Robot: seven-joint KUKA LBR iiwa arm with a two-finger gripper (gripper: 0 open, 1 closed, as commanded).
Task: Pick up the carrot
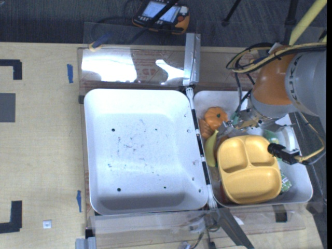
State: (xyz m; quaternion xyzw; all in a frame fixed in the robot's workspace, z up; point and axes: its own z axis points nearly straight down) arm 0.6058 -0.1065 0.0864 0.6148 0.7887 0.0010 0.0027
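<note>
1. Reaching in from the right, the grey arm [306, 82] with its orange band [272, 84] hangs over the far part of the right bin [303, 191]; the gripper [244, 119] sits low behind a yellow tray, and whether it is apart or together cannot be told.
2. Just left of the gripper lies an orange, pumpkin-like thing [214, 117] with a green stem, near the bin's far left corner.
3. The yellow tray [248, 167], with divided compartments, covers most of the right bin's middle and near part.
4. A yellow-green curved piece [210, 148] shows between the tray and the bin's left wall.
5. No object can be made out with certainty as the carrot; the tray hides much of the bin's contents.
6. The left bin [140, 149] stands beside the right one, their walls touching.
7. Both bins rest on the table [39, 139], and a handheld controller [161, 14] lies on the floor beyond it.
</note>
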